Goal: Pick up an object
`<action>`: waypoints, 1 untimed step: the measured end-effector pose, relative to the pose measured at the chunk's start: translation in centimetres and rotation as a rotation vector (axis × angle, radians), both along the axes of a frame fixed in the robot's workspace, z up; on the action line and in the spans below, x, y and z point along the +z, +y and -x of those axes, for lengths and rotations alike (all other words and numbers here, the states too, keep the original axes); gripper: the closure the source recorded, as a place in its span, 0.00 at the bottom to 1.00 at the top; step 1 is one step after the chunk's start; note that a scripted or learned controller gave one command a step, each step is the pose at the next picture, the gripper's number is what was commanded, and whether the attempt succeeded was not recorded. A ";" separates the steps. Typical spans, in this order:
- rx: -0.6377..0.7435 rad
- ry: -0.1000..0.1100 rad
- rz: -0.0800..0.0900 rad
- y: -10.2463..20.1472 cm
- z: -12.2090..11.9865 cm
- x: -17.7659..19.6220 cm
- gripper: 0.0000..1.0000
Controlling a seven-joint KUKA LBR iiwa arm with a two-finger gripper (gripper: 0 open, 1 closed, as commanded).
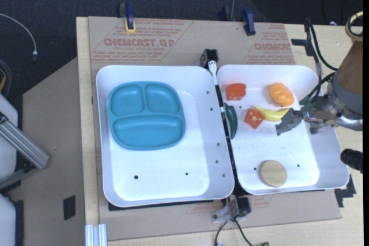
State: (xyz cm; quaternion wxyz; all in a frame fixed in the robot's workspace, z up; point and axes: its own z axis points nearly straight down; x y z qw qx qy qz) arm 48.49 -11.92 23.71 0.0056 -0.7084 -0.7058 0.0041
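The right bin [300,178] holds several small items. A red-orange block [235,91] lies at the back left and an orange fruit [280,94] at the back right. A yellow banana [271,113] sits mid-bin with a small red piece [254,118] just left of it. A round tan disc [273,173] rests near the front wall. A dark green object [231,120] leans on the divider side. My gripper [286,123] hangs low over the right bin, just right of the banana's end and below the orange fruit. Nothing is visibly held in it.
The left bin [173,173] carries a blue divided plate [147,114] in its back left part. The arm's grey wrist [346,98] reaches over the right bin's right wall. Blue clamps [130,15] hold the cardboard at the back edge.
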 end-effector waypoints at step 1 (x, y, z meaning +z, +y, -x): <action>0.004 -0.014 0.002 0.0 -0.3 0.6 0.00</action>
